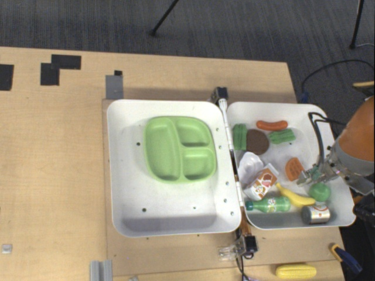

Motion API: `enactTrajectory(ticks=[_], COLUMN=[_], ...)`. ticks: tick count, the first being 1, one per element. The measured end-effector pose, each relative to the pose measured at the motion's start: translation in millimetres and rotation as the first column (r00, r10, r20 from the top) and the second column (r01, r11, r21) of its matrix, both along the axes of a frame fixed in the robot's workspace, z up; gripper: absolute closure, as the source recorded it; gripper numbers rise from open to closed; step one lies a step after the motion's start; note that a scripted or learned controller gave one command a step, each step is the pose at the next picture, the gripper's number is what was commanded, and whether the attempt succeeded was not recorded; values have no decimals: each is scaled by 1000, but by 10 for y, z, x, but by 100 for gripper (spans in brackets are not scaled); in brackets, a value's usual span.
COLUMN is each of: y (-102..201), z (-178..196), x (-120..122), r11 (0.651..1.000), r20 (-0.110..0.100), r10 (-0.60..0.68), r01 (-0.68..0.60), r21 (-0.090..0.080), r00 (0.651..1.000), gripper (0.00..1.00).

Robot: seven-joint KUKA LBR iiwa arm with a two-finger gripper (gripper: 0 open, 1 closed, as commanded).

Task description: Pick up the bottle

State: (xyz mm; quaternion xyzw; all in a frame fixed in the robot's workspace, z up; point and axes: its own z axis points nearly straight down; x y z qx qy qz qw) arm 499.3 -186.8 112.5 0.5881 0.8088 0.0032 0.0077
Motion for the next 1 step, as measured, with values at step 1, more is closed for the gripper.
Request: enactTrajectory(ticks=[1], y=[-197], z=[791], x=[-117], r11=[982], r20=[-12], r10=[-190], r01=[190], r21=[3], r00=[982], gripper=[100])
